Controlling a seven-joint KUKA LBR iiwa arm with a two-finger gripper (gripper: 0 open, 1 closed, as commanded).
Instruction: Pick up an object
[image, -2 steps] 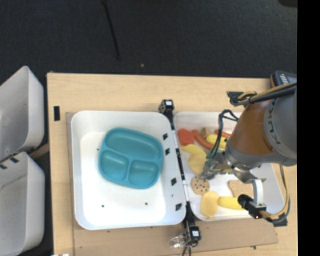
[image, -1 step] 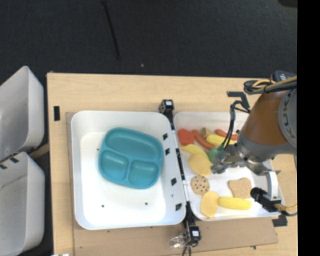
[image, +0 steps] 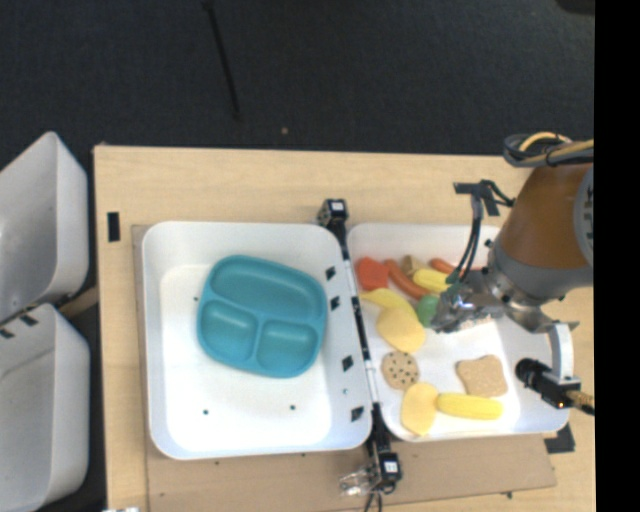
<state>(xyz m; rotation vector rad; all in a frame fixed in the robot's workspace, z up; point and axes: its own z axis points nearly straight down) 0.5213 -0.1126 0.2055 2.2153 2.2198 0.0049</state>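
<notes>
Watching from camera view: I read the risks off this one slanted look down at both bins.
Gripper: low in the right bin, at about 3 o'clock from the bench centre; I cannot tell how its fingers stand.
Likely target: the crowded toy food at the bin's 10 o'clock, a green piece touching the tool, a yellow piece just beside it, orange pieces near.
Risk, crowding: I judge the tool may nudge neighbours or catch two pieces, since they touch.
Risk, slip: rounded pieces could squirt free.
Easier picks: cookie, toast and banana lie apart at 6 o'clock.
Left bin: blue divided plate, well apart.
</notes>
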